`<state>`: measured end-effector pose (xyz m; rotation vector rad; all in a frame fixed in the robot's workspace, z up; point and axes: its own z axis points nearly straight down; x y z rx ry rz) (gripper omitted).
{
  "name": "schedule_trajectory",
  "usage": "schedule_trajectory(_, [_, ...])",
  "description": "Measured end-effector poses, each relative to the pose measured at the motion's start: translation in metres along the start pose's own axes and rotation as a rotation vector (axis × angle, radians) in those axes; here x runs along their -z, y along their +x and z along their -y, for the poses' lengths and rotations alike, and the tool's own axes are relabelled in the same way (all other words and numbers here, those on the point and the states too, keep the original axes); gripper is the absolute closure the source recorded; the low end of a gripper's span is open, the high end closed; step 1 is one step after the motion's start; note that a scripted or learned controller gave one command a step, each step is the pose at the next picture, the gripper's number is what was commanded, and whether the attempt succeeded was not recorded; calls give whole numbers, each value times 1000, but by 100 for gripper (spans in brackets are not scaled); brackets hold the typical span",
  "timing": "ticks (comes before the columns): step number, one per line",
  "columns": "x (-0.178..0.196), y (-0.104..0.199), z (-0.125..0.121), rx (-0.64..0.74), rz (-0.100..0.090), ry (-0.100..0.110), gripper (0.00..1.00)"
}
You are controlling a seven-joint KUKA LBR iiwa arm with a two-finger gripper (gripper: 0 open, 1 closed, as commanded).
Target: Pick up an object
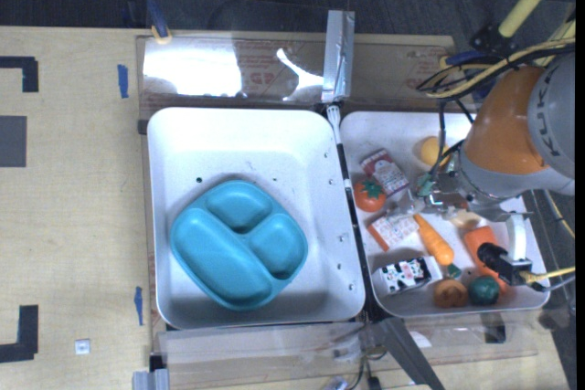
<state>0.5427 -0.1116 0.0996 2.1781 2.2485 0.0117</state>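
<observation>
Looking down at a slant on a wooden table [64, 224] with two shallow white bins side by side. The left bin [183, 137] holds a blue divided plate [239, 242], lying flat. The right bin [402, 304] holds a scatter of small toy foods.

The arm [512, 137], grey with an orange band, reaches in from the right and hangs over the right bin. Its claw [445, 194] sits low near the middle of that bin, just above the far end of a carrot [435, 238]. The claw is too small and cluttered to read, so I cannot tell its state, and nothing can be seen held in it.

The carrot looks the likeliest target. It lies in the middle of the right bin, its long axis running diagonally from far-left to near-right. Which end is the tip is hard to tell. A small red packet [395, 230] lies just beside it on the left, and a black and white box [406, 274] sits nearer the camera. A red tomato [369, 195] and another packet [384, 171] lie further left; a yellow piece [429, 150] sits at the far side.

To grip well, the claw should probably turn so it closes across the carrot's narrow width, centre over its middle rather than its end, and come straight down, keeping clear of the packet.
</observation>
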Motion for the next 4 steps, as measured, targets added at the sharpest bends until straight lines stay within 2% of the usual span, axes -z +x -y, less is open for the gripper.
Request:
schedule_trajectory(1, [-5,-53,57,116,2,-9,0])
schedule_trajectory(2, [7,-56,56,114,12,-17,100])
schedule_trajectory(3, [114,-61,-12,102,0,5,100])
schedule_trajectory(4, [109,-8,-54,147,-3,9,100])
